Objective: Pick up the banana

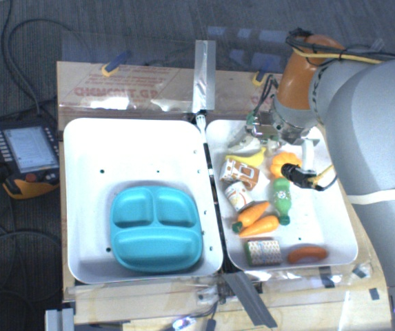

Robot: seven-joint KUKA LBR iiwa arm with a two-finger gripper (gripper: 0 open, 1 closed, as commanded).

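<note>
The banana point(251, 158) is yellow and curved. It lies in the upper part of the right bin point(335, 219), against the top of a yellow and brown box point(242, 174). My gripper point(262, 134) hangs low at the far end of that bin, just above and behind the banana, and its dark body covers what lies under it. I cannot tell whether it touches the banana.
Packed around the banana are an orange point(285, 164), a green bottle point(281, 196), a small can point(237, 196), two carrots point(254, 219), a ribbed metal piece point(262, 252) and a sausage point(307, 255). The left bin point(94, 157) holds a blue divided tray point(157, 227).
</note>
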